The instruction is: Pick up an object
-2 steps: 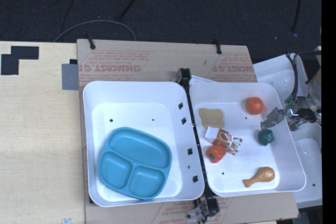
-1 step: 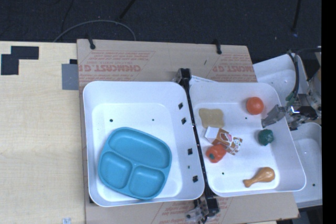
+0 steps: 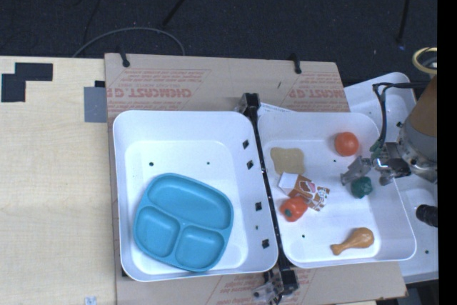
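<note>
Nearby, small dark-green ball beside end effector.

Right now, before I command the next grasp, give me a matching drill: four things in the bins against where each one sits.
Things:
1. blue divided plastic plate
2. round orange ball
3. tan drumstick-shaped toy
4. flat beige slice

Places:
A. right bin, front corner
B. left bin
C. right bin, near the divider
D. right bin, far side

Pairs: 1-B, 2-D, 3-A, 4-C
</note>
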